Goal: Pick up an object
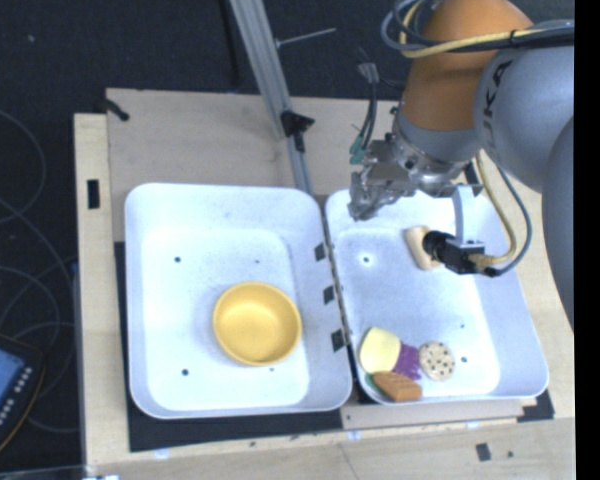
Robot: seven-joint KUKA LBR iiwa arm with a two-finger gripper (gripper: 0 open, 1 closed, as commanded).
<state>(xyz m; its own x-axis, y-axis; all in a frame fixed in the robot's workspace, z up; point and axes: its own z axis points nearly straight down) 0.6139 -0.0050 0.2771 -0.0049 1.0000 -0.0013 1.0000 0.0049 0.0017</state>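
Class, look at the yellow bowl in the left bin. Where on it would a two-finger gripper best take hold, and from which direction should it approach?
Probably the rim. The yellow bowl sits upright and open, alone near the middle of the left bin, so its thin wall is exposed all round. Coming straight down, one finger inside and one outside, looks best; the near-right edge seems handiest, since the gripper hovers over the right bin's far-left corner.

Light: you get bright, even overhead light on both white bins (140, 268).
Surroundings: dark floor.
Sharpness: slightly soft.
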